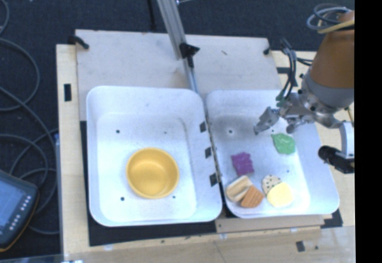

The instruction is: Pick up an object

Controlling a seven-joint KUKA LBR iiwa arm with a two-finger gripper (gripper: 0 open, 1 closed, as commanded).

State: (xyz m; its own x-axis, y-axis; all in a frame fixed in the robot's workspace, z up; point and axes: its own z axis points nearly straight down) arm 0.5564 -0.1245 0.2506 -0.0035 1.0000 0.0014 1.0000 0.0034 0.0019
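Note:
My gripper point(277, 123) hangs over the back of the right bin point(239, 104), open, with nothing between its fingers. Just below and to the right of it lies a green lump point(285, 144) on the bin floor. A purple block point(242, 163) rests near the bin's middle. Along the front edge sit a tan bread-like piece point(237, 186), an orange wedge point(253, 197), a cream dotted cube point(270, 182) and a yellow round piece point(280, 195). A yellow bowl point(152, 172) stands upright in the left bin point(119, 113).
A slanted metal pole point(170, 11) rises behind the bins and ends at a clamp near their shared back corner. The wall between the two bins point(207, 148) runs down the middle. Bare white floor lies at the right bin's back left.

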